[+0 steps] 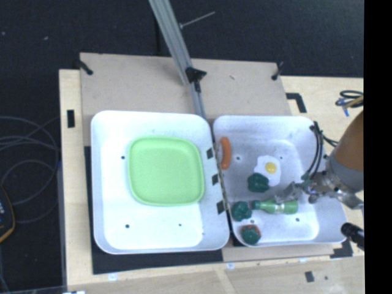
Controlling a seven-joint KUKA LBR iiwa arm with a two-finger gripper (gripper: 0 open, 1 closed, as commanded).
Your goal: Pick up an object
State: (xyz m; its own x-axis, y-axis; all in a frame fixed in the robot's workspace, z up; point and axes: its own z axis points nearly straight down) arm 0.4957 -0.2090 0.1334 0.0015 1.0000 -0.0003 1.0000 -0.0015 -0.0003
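The arm [350,155] comes in from the right edge, its orange band above a grey wrist that hangs over the right rim of the right bin [294,127]. The wrist is angled down and to the left, with dark cables looping up beside it. The gripper [293,192] reaches low into the bin and sits just right of and above the green bottle [277,207], close to it; whether the two touch I cannot tell, and whether the tool is apart or together I cannot tell either, since it blurs into the white floor. Nothing is seen clamped in it. The bottle lies on its side, neck toward the left, on the near half of the bin. Just left of it is a dark green piece [241,210], near the wall between the bins. A fried egg [269,166] lies toward the middle of the bin, and a second green piece [258,182] lies just near of it, touching or almost so. An orange sausage [225,152] lies along the left wall, farther back. A round green and red item [250,232] rests in the near corner. The left bin [110,182] holds a light green plate [166,170], flat and roughly centred. No brand, label or writing can be read on anything.
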